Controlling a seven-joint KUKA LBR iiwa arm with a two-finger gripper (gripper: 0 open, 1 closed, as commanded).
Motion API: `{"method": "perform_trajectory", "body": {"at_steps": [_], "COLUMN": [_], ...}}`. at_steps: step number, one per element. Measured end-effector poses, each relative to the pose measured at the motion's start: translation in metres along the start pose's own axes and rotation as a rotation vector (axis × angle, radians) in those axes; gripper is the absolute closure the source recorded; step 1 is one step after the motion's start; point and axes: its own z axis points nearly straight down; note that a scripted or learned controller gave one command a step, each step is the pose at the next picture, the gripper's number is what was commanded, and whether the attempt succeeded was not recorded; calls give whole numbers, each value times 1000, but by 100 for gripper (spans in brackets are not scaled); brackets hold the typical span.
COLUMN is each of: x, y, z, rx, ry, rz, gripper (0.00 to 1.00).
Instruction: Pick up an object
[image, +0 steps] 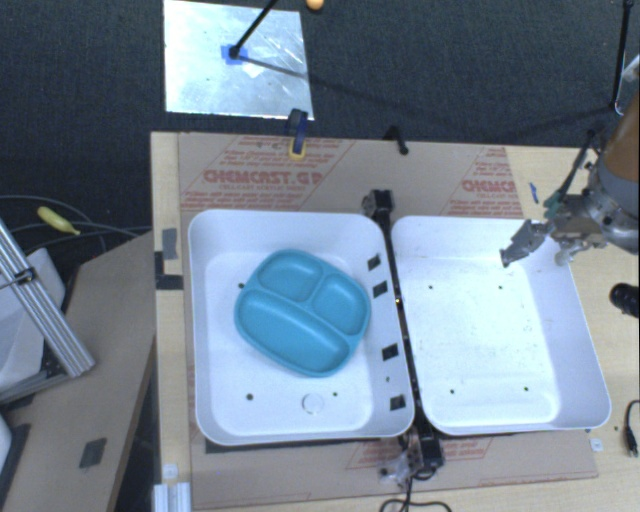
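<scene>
While my feed looks down at a slant on the bench (250, 160), I can see the gripper (540, 245) hanging over the upper right part of the right-hand white bin (500, 400), close to that bin's far rim, with the grey arm (612, 215) coming in from the right edge of the view. Two dark fingers (518, 248) point down and to the left, and they look spread with nothing between them — though the picture is soft there, so I would not swear to how wide the gap is. Beneath the gripper, I can make out only a few small dark specks on the right bin's floor. The one object I can pick out for the task is a blue divided plate (302, 312), lying flat in the middle of the left-hand white bin (225, 410), with its two smaller compartments toward the far right and its long compartment toward the near left. It is well apart from the gripper, on the other side of the dark divider (388, 300) where the two bins meet. Near the front of the left bin, just beside the plate's near edge, sits a small round white mark (314, 404) — I cannot tell what it is. Behind the bins, a sheet of reflective foil (238, 60) lies on the dark floor.
</scene>
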Motion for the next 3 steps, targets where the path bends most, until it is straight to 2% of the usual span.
{"method": "perform_trajectory", "body": {"at_steps": [1,2,3], "x": [-54,-42,-12], "y": [-24,-66,4], "z": [148,90,140], "rx": [14,0,-2], "ry": [1,0,1], "rz": [8,4,-7], "gripper": [0,0,0]}}
